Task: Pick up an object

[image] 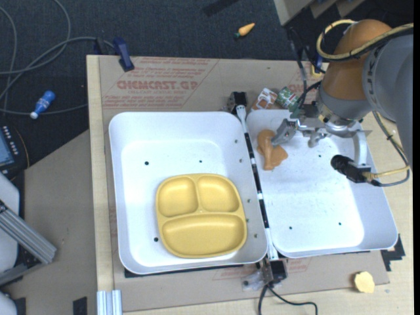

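Two white bins sit on our worktop [164, 84]; in the right bin [328, 222] we see an orange-brown object [271, 151] near its upper left, just beside the tool [303, 131], whose opening we cannot tell.

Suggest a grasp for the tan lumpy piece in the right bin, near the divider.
Take the tan piece across its narrow upper part, coming straight down from above. It lies flat on the right bin floor, elongated, wider at its lower end, so fingers probably close best across the slimmer top. Its left side sits near the bin wall, leaving little room there. The gripper hangs just right of it.
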Available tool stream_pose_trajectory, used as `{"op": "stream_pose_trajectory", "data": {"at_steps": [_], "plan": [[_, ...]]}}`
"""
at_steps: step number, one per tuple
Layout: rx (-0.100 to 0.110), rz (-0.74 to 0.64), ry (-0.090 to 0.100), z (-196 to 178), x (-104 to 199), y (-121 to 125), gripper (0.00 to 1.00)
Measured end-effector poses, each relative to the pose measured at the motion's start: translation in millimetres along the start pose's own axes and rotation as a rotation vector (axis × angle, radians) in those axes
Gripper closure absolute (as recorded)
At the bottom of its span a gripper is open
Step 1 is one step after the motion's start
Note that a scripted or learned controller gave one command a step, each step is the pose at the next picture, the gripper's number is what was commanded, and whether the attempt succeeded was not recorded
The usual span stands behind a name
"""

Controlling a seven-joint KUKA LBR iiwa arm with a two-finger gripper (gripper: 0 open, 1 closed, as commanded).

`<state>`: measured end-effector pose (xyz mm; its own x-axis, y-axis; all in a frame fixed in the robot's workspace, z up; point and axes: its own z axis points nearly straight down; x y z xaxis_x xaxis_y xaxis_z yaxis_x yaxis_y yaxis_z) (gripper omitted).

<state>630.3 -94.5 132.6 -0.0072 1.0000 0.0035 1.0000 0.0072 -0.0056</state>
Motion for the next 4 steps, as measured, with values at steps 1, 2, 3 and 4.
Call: {"op": "stream_pose_trajectory", "data": {"at_steps": [1,2,3,4], "plan": [[0.004,0.004,0.000,44.6,-6.1,8.6,0.00],[-0.009,0.007,-0.008,41.3,-1.3,5.3,0.00],[-0.008,0.006,-0.002,29.0,0.6,6.2,1.00],[0.001,0.009,-0.003,44.5,-7.5,-45.5,1.00]]}}
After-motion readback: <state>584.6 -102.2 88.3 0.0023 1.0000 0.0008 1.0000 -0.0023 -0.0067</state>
